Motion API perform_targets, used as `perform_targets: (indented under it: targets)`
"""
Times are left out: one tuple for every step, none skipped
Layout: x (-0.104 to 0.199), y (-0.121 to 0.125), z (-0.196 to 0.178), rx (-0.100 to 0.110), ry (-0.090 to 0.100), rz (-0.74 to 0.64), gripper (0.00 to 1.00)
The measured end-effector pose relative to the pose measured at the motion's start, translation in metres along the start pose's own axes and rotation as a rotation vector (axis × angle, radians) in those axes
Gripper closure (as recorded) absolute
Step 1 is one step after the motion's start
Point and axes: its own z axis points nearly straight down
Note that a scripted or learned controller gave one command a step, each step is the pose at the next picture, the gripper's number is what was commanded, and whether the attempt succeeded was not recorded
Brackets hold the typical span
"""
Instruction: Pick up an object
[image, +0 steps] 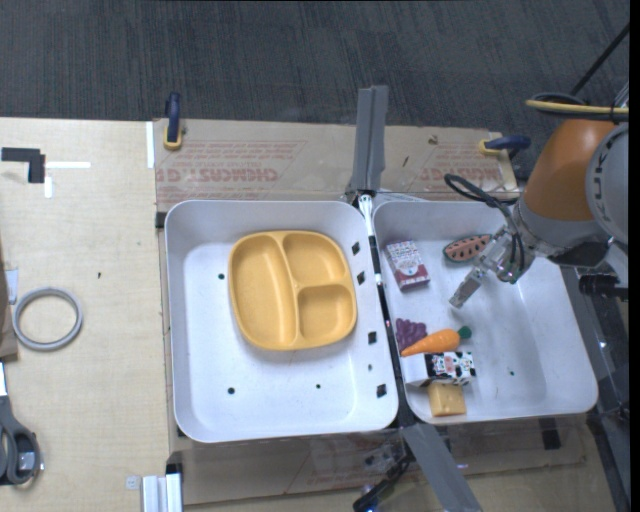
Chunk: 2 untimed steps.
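Jaws (468, 292) sit low over the right bin (560, 360), in its upper middle, reaching in from the right at a slant. From this angle I can't tell whether they're open or closed; the tip reads as one grey wedge. Nothing visible between them, so I'm not claiming a hold.

Nearest candidates: the brown oval piece (465, 248) up and left of the tip, near but apart, and the small pink box (407, 265) further left against the divider side. My guess is I'm parked between targets rather than committed to one, since the tip is over bare bin floor.

Below me, clustered along the left wall of the same bin: purple grapes (410, 331), toy carrot (432, 341) lying on its side with the green end pointing right, a black-and-white carton (452, 367), and a yellow block (447, 400) at the bottom. That cluster is packed tight, touching or nearly so, which would make a clean pinch awkward. The isolated brown piece looks the easier pick.

Left bin (200, 380) holds a yellow divided plate (293, 290), flat, roughly centred. Wide and low, a poor fit for a two-finger grasp.

On the table (80, 200) further left: a grey tape ring (44, 318), well apart from both bins.
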Motion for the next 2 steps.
perform_targets:
  targets:
    - [-0.0109,0.0525,0.0007,0.003,0.002,0.623,0.00]
    - [-0.0111,0.0533,-0.0090,0.004,-0.002,0.618,1.00]
